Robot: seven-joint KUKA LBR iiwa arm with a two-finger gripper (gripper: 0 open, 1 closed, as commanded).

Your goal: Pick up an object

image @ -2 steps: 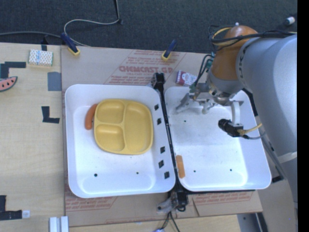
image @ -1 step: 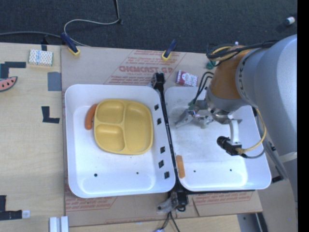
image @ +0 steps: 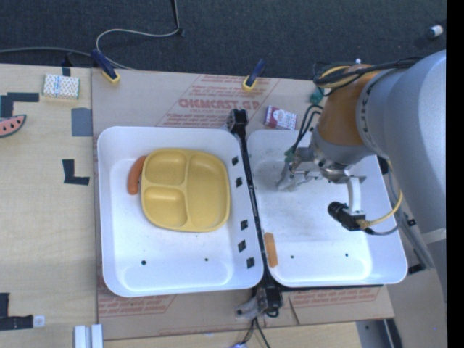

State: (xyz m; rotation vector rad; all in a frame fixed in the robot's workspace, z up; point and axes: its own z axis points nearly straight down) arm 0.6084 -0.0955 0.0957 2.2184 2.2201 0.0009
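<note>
Objects for picking are lying in both white bins. A yellow divided tray (image: 185, 190) is sitting in the left bin (image: 123, 259), toward its upper half, and an orange sausage-shaped piece (image: 134, 175) is lying just beside the tray's left edge, partly tucked under it. A second small orange piece (image: 270, 249) is resting at the lower left edge of the right bin (image: 319, 267), close against the divider where the two bins are meeting.

The grey arm with its orange band (image: 341, 114) is reaching in from the right and leaning over the right bin. Its hand (image: 290, 180) is hanging low over the upper left part of that bin's floor, well apart from the small orange piece below it. Whether the hand is open or closed cannot be told from this slant, and nothing is showing in its grip.

On the table above the right bin, a small red and white packet (image: 280, 118) is lying on the cardboard sheet (image: 210, 104).
</note>
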